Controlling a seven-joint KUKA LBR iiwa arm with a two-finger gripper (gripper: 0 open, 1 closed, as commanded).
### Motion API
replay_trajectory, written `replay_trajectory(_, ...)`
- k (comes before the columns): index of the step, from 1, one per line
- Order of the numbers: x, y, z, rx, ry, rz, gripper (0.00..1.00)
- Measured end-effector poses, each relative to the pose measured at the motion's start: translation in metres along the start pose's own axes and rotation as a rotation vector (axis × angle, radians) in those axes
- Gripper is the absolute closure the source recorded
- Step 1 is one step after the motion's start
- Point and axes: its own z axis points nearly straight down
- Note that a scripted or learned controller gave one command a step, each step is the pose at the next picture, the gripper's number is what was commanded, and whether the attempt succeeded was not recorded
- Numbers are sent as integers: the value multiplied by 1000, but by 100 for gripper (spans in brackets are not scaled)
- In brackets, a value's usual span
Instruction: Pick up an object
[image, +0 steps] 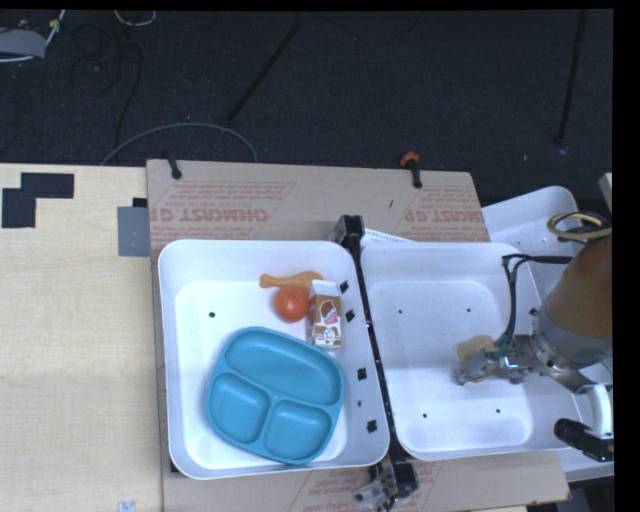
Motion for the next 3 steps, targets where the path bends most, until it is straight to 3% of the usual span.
replay_trajectory(1,-2,1,-13,-3,-1,5,100)
replay_trajectory(3,4,7,-134,-7,-3,-3,100)
